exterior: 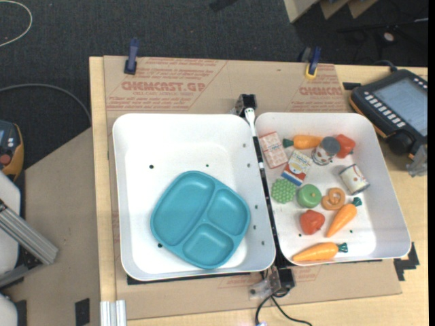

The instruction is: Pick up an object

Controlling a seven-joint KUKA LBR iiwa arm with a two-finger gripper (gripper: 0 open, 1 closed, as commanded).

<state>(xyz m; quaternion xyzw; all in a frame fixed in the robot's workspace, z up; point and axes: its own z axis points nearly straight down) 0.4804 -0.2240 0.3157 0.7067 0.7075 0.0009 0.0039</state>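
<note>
The right bin (387, 209) holds several toy foods: a pink box (272, 148), a small orange carrot (306, 142), a grey-lidded jar (326, 149), a red piece (345, 145), a white cup (354, 178), a striped carton (296, 166), a green dotted disc (283, 191), a green apple-like piece (309, 195), an orange ring (333, 198), a red pepper (312, 221), a carrot (342, 219) and a longer carrot (319, 252). The left bin (136, 155) holds a teal divided plate (200, 219).
Both bins sit on a cardboard sheet (170, 83) clamped at the back by a blue clip (131, 56) and a yellow-blue clip (312, 61). A black handheld controller (397, 107) lies at the right. Dark floor lies beyond.
</note>
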